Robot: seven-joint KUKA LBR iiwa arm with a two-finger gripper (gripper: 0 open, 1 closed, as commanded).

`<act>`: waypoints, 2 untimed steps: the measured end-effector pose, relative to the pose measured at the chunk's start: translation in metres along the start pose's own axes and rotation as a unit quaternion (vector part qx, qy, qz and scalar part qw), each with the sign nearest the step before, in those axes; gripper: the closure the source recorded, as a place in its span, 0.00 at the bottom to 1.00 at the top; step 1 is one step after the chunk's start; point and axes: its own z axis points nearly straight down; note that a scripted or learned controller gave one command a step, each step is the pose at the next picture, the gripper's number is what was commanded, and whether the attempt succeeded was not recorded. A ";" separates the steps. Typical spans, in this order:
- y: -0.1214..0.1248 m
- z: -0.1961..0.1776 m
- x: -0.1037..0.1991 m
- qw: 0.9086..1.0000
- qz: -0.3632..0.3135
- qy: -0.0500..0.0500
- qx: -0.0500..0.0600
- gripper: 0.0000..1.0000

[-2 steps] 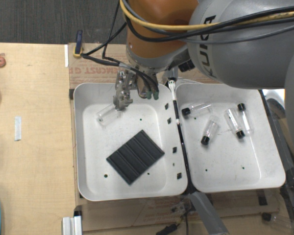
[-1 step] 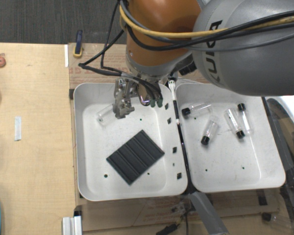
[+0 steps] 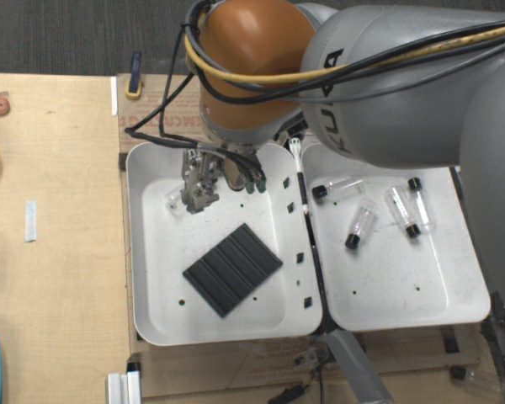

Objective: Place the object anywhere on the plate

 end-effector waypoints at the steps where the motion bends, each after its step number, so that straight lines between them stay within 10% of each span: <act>1: 0.011 -0.033 0.037 0.999 -0.035 0.000 0.000 1.00; 2: -0.013 -0.078 0.068 0.997 -0.073 -0.001 0.000 1.00</act>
